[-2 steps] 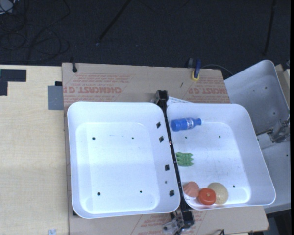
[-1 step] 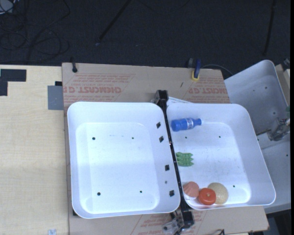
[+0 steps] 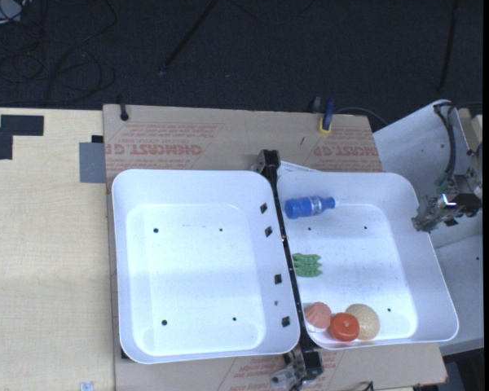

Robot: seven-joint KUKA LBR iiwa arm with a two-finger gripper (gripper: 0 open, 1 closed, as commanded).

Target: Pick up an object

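gripper [image 3: 430,216]: at the right edge, just outside the right bin's rim, beside a white sheet; too small and cluttered to tell how the jaws stand or whether anything is in them.
right bin [image 3: 424,267]: holds all the pickable things; the gripper is well apart from every one of them.
bottle [image 3: 309,206]: blue, lying on its side near the bin's far-left corner, cap end pointing right. Likely light, stiff plastic, smooth and round, so it may roll or slip; best taken across the body, jaws square to its long axis.
green piece [image 3: 306,265]: small, ridged, near the divider at mid-bin. Looks light, maybe soft; low profile, harder to pinch.
red ball [image 3: 344,326]: near corner, touching the tan ball [image 3: 363,320] and close by the pink piece [image 3: 317,314]. Round, probably light toys; crowded, so fingers have little room.
left bin [image 3: 191,267]: white, just beside the right one.
best pick, my guess: bottle, since it lies alone.
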